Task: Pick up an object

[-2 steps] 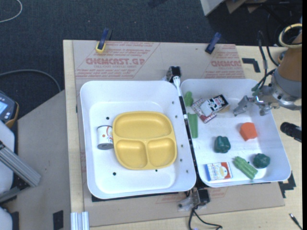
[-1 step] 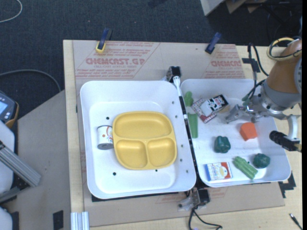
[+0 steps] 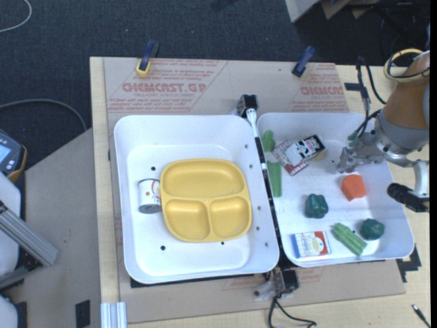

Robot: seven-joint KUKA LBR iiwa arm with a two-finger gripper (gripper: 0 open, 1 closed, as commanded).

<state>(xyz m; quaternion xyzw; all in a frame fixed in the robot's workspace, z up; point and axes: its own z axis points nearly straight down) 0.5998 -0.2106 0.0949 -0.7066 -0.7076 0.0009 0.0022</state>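
one orange block [image 3: 353, 186] just below pincer [image 3: 350, 161]

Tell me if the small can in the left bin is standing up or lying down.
Lying down: the can rests on its side beside the yellow tray, its round end facing left.

Left bin [image 3: 130, 203]: you see smooth white plastic, faintly glossy.
Yellow tray [image 3: 205, 200] inside it: smooth moulded plastic, soft sheen.
Can [image 3: 148, 196] just left of the tray: metal end, paper label.
Worktop [image 3: 205, 87] behind the tray: matt brown board, printed red.
Orange block [image 3: 353, 186] well right of the tray: matt.
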